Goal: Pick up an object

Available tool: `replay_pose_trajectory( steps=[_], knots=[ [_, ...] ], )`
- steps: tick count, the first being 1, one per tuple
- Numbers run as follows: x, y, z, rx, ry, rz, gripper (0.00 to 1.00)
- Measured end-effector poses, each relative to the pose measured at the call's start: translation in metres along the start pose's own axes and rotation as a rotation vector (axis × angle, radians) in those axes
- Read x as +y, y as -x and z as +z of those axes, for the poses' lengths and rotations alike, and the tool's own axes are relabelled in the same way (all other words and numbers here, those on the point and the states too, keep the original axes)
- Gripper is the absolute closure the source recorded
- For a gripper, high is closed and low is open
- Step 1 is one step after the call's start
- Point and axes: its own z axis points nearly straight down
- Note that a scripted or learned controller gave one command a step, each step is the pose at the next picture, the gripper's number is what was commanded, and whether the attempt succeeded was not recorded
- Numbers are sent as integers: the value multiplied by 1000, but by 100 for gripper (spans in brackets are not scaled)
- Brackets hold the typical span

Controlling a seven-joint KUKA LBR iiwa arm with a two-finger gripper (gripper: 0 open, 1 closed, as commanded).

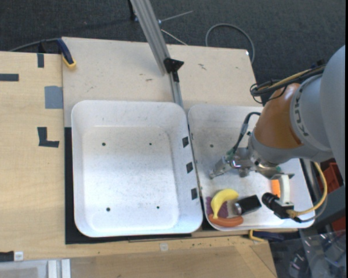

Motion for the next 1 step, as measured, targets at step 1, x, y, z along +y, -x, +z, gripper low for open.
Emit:
replay_pose_trajectory(
  steps=[1],
  knots=[
    [0, -1, -11, 1, 0, -1, 100]
  ],
)
